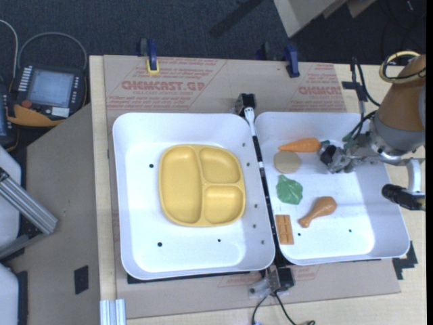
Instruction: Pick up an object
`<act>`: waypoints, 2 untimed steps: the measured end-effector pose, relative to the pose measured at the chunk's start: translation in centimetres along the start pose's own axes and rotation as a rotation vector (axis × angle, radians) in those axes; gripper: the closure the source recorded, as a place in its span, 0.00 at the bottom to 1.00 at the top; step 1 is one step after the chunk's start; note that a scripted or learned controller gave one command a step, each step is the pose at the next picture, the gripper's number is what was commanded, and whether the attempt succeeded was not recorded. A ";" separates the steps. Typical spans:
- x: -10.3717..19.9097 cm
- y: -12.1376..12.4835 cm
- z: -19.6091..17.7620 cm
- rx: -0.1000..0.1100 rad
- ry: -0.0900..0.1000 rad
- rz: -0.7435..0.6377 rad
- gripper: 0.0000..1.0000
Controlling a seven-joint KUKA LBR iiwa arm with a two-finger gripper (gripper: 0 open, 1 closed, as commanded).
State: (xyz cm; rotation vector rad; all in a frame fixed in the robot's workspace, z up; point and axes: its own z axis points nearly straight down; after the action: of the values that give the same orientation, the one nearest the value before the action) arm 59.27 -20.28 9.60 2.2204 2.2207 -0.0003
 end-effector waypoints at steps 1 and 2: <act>0.2 0.5 -6.4 -0.007 -0.002 -0.001 1.00; 0.1 0.7 -11.0 -0.006 -0.002 -0.001 1.00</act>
State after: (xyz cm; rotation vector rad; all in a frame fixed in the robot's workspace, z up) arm 59.92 -20.16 20.57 2.2150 2.2181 0.0036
